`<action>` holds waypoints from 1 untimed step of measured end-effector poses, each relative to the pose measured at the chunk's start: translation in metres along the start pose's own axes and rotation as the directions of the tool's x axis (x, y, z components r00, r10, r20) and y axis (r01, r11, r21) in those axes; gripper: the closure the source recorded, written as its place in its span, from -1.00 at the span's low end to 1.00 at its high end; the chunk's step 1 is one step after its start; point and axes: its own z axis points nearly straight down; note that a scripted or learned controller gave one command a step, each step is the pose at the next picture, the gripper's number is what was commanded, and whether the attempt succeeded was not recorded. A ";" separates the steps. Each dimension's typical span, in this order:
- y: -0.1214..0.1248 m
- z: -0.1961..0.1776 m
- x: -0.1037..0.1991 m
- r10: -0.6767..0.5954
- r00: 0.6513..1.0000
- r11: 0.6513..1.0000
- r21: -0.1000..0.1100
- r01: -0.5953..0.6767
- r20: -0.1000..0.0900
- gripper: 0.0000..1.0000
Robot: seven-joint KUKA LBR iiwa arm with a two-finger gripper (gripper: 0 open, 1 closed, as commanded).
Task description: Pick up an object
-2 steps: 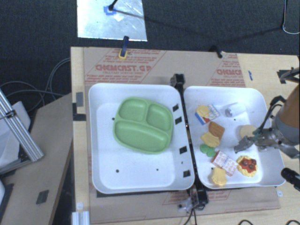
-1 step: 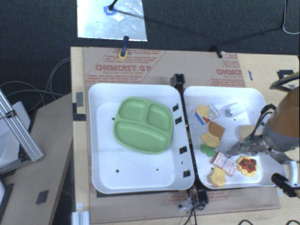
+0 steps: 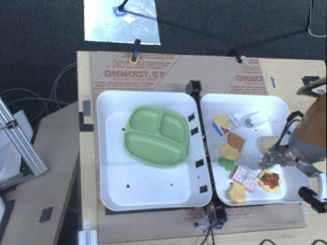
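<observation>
Resting on cardboard-covered bench [image 3: 153,73] w/ dark floor round: two bins; gripper [image 3: 269,160] state unclear.

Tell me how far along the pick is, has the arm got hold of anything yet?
Done so far: the arm has reached into the right bin, with the gripper low among the toy foods. In hand: nothing visibly held; it sits just above the pizza slice, and its fingers are too blurred to read. Left: grasping and lifting an item. The green tray sits alone in the left bin.
</observation>
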 end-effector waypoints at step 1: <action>0.011 -0.049 -0.002 -0.004 1.000 1.000 -0.001 0.004 0.001 1.00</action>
